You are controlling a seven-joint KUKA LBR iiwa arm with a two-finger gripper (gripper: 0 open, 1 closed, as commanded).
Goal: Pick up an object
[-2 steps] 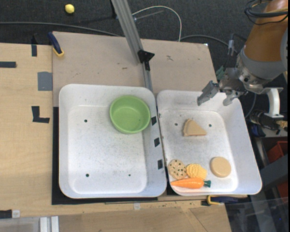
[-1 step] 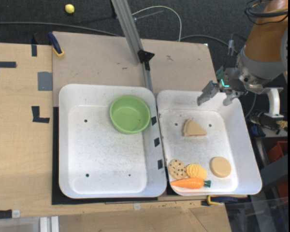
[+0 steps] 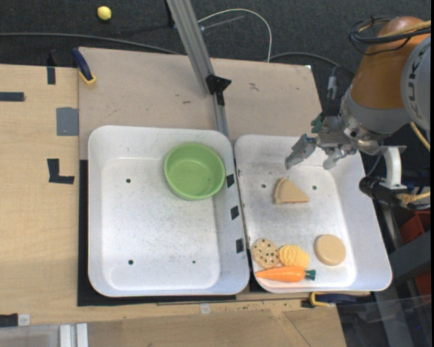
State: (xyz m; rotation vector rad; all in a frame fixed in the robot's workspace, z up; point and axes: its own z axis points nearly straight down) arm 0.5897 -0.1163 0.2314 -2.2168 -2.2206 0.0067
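Observation:
My gripper [image 3: 315,157] hangs over the back of the right bin [image 3: 362,266], open, its two fingers spread with nothing between them. Just in front of it, a tan wedge of bread [image 3: 290,192] lies on the bin floor. Along the front of that bin sit a round tan biscuit [image 3: 330,249], a chocolate-chip cookie [image 3: 264,252], a yellow waffle-like piece [image 3: 294,255] and an orange carrot [image 3: 282,274]. A green bowl [image 3: 194,170] stands at the back right of the left bin [image 3: 116,266].
A slanted metal pole [image 3: 192,35] runs from the top down to the divide between the bins. Cables loop behind the bench. A yellow ball [image 3: 104,12] lies on the dark floor at the far left.

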